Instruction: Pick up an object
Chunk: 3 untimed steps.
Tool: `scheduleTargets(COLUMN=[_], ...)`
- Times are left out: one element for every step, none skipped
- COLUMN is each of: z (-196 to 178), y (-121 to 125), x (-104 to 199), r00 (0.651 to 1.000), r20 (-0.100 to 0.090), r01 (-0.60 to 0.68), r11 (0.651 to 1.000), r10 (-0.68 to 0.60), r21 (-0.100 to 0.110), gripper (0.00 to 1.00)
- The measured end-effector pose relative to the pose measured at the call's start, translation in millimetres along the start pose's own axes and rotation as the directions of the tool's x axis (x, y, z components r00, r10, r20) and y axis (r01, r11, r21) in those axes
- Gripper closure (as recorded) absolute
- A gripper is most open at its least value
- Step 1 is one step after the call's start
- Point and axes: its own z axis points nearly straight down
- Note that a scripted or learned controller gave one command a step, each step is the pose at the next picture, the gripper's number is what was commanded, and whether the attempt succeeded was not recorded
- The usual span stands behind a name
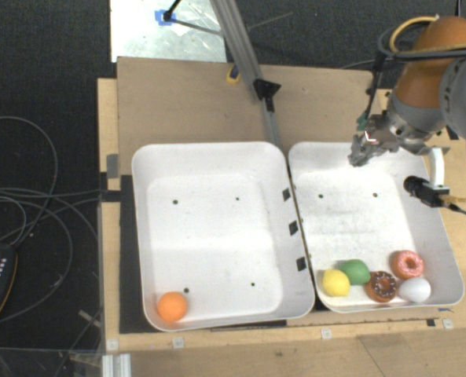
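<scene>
In the left bin (209, 157) a single orange ball (172, 306) sits in the near left corner, close against the bin's front wall. It is round, smooth and evenly coloured, well apart from everything else.

The right bin (350, 210) holds a cluster of small items along its near edge. Going across: a yellow lemon-like piece (335, 283), rounded and glossy; touching it from behind, a green rounded piece (356, 272); then a chocolate-brown doughnut (383, 287) with speckled topping, lying flat; just beside it and slightly farther back, a pink-frosted doughnut (407, 264) with its hole plainly visible; and in the near right corner a white egg-shaped object (415, 290), touching the brown doughnut. All five lie close together, in the front right part of the bin.

The gripper (363, 149) hangs over the far edge of the right bin, well apart from the cluster, on the grey arm (441, 85) with its orange band. Nothing is seen between its fingers; how far they stand apart cannot be told from this angle.
</scene>
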Motion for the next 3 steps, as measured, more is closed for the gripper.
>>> scheduleTargets(z=[-66,-94,-96], y=[2,4,-5], x=[2,2,45], r00=[1.000,1.000,1.000], r20=[0.000,-0.001,-0.003], r01=[0.002,0.003,0.005], r11=[1.000,1.000,1.000], r10=[-0.002,-0.003,-0.005], r21=[-0.001,0.003,0.008], gripper=[1.00,1.00,1.00])
